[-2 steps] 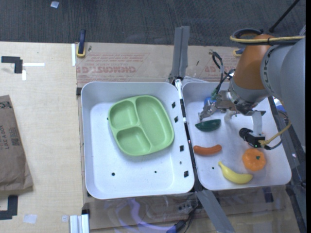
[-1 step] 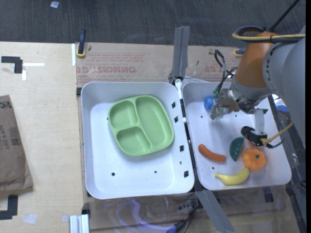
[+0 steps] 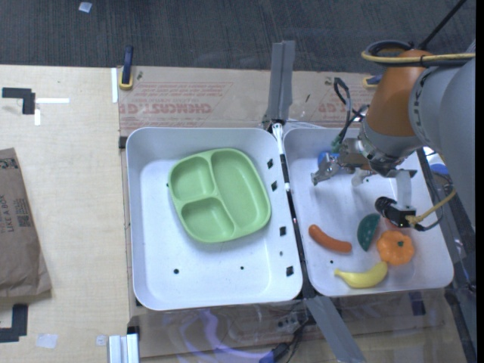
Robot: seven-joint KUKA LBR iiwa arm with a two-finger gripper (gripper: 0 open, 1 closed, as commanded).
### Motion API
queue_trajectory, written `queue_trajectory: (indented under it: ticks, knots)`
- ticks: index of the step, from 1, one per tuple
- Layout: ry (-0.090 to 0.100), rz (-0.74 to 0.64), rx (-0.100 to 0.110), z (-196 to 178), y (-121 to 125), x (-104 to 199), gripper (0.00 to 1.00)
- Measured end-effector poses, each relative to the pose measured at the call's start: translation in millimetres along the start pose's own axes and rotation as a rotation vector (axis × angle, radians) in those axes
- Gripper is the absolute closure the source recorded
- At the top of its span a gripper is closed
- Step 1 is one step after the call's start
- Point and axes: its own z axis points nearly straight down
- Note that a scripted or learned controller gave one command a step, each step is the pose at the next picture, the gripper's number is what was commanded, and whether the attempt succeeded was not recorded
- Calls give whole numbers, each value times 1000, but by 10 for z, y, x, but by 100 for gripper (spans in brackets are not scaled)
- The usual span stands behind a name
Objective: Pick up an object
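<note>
The hand [image 3: 333,171] hangs over the upper part of the right bin [image 3: 431,278], and I cannot tell how it is set. Well below it lie an orange sausage [image 3: 330,238], a yellow banana [image 3: 362,276], a small orange pumpkin [image 3: 395,249] and a dark green piece [image 3: 367,231]. A green divided plate [image 3: 219,195] sits in the left bin [image 3: 151,278].

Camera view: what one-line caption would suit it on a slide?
KUKA arm's gripper above the right bin of toy food; green divided plate in the left bin.
</note>
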Motion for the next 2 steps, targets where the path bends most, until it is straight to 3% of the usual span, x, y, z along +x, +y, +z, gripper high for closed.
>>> queue_trajectory:
  ticks: [1, 2]
  knots:
    - [1, -127, 0, 97, -657, -381, 0]
    - [1, -129, -1, 97, -1228, -1008, 0]
